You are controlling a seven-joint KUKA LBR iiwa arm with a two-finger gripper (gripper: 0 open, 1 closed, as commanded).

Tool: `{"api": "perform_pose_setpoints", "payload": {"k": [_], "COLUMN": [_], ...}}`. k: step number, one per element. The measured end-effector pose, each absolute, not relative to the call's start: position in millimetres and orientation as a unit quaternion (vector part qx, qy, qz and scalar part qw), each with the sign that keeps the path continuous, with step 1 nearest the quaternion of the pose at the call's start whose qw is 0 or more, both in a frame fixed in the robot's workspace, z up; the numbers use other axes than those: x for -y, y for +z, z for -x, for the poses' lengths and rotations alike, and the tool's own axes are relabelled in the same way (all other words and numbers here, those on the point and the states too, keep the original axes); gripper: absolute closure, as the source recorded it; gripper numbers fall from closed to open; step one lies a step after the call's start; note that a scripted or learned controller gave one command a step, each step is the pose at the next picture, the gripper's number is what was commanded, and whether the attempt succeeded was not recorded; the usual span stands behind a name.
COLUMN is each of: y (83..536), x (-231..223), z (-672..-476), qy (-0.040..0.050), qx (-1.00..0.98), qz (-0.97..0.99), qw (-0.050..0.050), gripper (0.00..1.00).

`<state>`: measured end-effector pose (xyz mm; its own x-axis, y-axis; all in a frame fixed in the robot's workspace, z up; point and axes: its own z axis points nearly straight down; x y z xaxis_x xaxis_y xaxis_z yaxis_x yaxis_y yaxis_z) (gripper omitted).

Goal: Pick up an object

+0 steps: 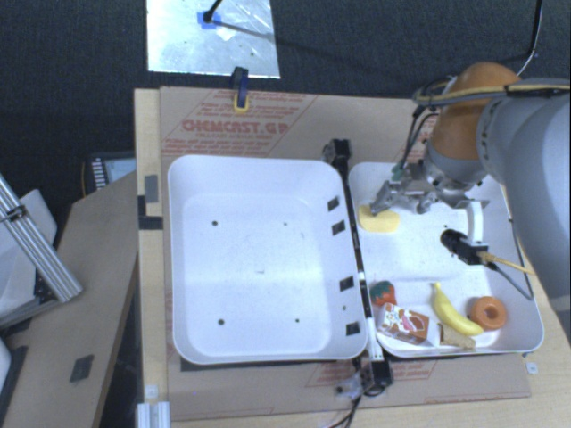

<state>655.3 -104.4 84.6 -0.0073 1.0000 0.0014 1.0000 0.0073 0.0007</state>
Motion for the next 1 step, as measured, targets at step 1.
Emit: {"api": "perform_pose_setpoints", "payload": {"k": [1], "y": [180.6], "x": [92.4], "z": [-590.9], "qy": [-0.0023], "qx": [0.707], "qz": [0.707], "qw": [-0.002], "gripper": [0.0]}}
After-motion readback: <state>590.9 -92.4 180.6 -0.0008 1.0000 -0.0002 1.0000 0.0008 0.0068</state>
